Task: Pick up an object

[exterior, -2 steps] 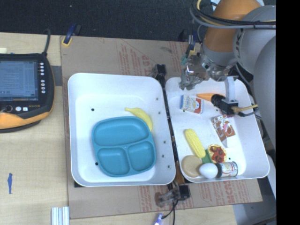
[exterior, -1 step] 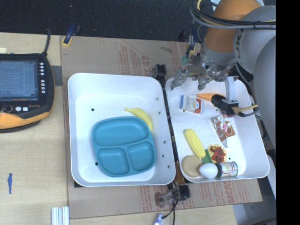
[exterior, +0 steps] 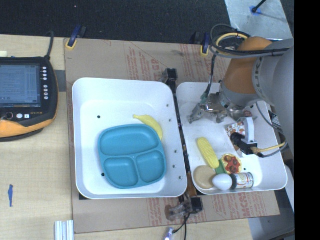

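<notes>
Over the right bin (exterior: pixel 280 181), the pincer (exterior: pixel 209 110) hangs low near the far wall, its fingers spread apart with nothing between them. Nearer the front of that bin lie a corn cob (exterior: pixel 208 152), a white egg (exterior: pixel 223 182) touching a tan bowl (exterior: pixel 201 176), a small can (exterior: pixel 245 180) and a pizza slice (exterior: pixel 231 163). Across in the left bin (exterior: pixel 85 134) a blue divided plate (exterior: pixel 132 155) sits just beside a banana (exterior: pixel 150 124). A tablet-like control pendant (exterior: pixel 25 96) rests on the surface (exterior: pixel 35 184) at far left.
</notes>
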`<move>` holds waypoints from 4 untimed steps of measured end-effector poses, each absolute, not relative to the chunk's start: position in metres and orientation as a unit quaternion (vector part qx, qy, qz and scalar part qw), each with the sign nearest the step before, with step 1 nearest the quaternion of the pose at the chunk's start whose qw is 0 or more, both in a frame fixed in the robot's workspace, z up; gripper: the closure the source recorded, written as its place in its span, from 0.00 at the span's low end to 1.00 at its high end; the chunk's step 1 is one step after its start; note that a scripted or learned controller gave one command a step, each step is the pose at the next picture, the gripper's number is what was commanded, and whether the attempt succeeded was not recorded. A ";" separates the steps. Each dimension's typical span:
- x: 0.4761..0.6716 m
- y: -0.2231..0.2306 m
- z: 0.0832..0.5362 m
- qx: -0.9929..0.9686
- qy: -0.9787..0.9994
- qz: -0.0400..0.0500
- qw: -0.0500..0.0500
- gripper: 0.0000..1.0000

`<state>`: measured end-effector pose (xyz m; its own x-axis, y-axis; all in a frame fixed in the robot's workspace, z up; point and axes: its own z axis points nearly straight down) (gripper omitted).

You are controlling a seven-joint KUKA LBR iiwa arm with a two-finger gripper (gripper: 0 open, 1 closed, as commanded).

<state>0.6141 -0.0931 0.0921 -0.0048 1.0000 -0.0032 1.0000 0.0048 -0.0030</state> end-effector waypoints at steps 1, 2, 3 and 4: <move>0.527 -0.069 0.193 0.706 0.709 -0.001 -0.001 0.00; 0.507 -0.106 0.091 0.705 0.709 -0.002 -0.002 0.00; 0.507 -0.107 0.101 0.704 0.710 -0.003 -0.002 1.00; 0.536 -0.011 0.192 0.705 0.709 0.000 -0.001 1.00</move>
